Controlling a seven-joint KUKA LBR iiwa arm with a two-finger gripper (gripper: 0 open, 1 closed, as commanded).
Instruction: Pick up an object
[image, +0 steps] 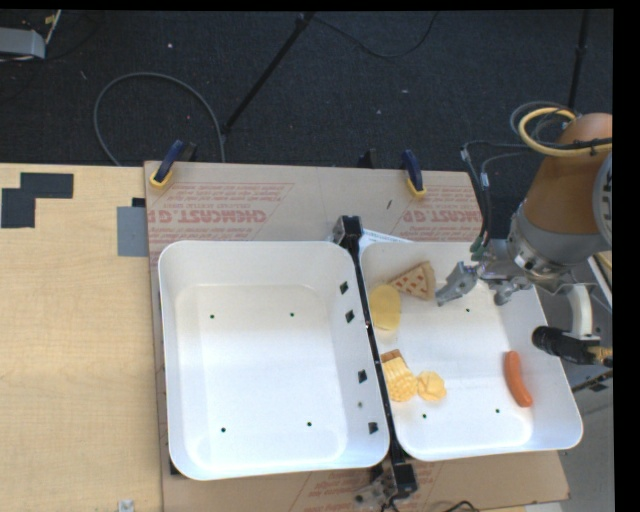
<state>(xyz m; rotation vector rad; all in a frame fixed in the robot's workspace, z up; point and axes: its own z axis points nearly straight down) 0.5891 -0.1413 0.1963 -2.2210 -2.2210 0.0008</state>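
Wedge (415, 280), tan and triangular like a slice of toast or pizza, lies flat in the right bin (545, 425) near its far edge, its point toward the divider between the bins. It is the nearest thing to my gripper (462, 283), which sits just beside it on the side toward the worktop's right edge, low over the bin floor and touching nothing that I can see. Whether the gripper is wide or narrow I cannot tell; its tip is a small grey blur at this slant.

I judge this to be the approach step, nothing yet picked. The next move calls for centring over the wedge, lining up across its thin sides, then descending; a flat piece may slip away.

Closer to the divider rests a pale yellow block (386, 306). Toward the bin's near edge lie a corn-like piece (397, 377) and a round yellow piece (431, 385), touching. An orange sausage (517, 379) lies apart, by the right wall. The left bin (180, 300) adjoins.
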